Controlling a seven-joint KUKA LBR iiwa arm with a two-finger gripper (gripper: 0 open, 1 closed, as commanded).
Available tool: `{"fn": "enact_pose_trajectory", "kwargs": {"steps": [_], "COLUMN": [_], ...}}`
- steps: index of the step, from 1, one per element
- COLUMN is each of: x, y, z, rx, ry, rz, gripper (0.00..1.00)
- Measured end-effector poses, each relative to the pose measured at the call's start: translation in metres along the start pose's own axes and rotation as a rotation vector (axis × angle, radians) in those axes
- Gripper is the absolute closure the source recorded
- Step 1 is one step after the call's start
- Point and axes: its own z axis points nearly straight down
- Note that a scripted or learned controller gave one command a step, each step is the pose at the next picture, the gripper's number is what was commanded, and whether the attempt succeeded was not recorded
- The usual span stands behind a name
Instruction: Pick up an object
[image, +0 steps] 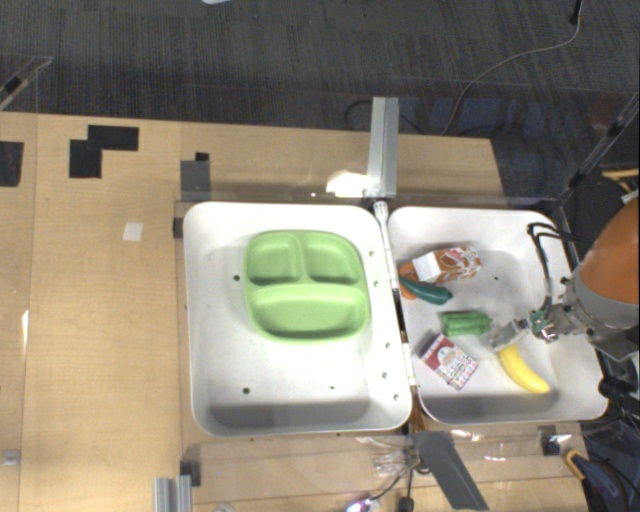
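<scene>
Banana (524, 369) just below claw (513, 334)

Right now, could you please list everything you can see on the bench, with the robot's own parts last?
Left bin: one, white, left half of the bench.
Right bin: one, white, beside it.
Divided plate: one, green, three compartments, in the left bin.
Snack packet: one, brown and white, top of the right bin.
Dark green item: one, orange-tipped, below the packet.
Green cylinder: one, mid right bin.
Patterned packet: one, red and white, lower right bin.
Banana: one, yellow, lower right bin.
Arm: one, grey and orange, from the right.
Gripper: one, low, above the banana.
</scene>
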Motion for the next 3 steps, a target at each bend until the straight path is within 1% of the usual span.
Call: {"fn": "enact_pose_trajectory", "kwargs": {"steps": [1,2,3], "x": [0.003,-0.004,0.003], "y": [-0.017,0.01,0.018], "z": [-0.001,0.0,-0.001], "rx": [-0.005,0.002,-0.003], "ry": [-0.006,-0.002,-0.009], "rz": [-0.045,0.089,-0.21], "gripper": [0.0,0.0,0.0]}}
